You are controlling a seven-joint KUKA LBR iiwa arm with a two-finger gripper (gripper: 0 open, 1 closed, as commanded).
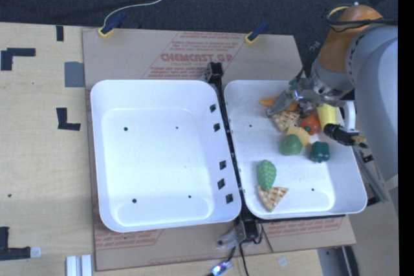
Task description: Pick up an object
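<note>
Gripper (292,99): down low in the right-hand shallow white bin (249,139), at the upper end of the toy cluster, dark metal tips pointing left.
Jaws: cannot tell whether apart or together, too small and too tangled with the clutter to call.
Nearest candidates: small orange carrot-like piece (268,101) just left of the tips; tan waffle-patterned wedge (284,119) just below them, possibly touching, hard to judge.
Held or not: nothing seen clamped, so no grasp claimed.
Next ring out: yellow plastic lump (298,134) and red round toy (310,123) packed tight beside the wedge; yellow upright cylinder (327,116) further right, near the wrist.
Below that: light green round toy (290,146) and dark green round toy (319,152) side by side, near each other.
Loose pair: bumpy green oval toy (266,173) touching a second tan waffle wedge (272,196), well apart from the cluster, near the bin's front edge.
Left-hand shallow white bin (103,139): bare floor.
Step in hand: closing on something at the cluster's top edge, likely.
Doing it well: commit to one piece, probably the wedge or the carrot piece; centre the tips over it; descend square.
Risk: crowded neighbours, a pinch on two pieces at once or a nudge sideways.
Check: lift slowly, confirm something actually rides up between the tips.
</note>
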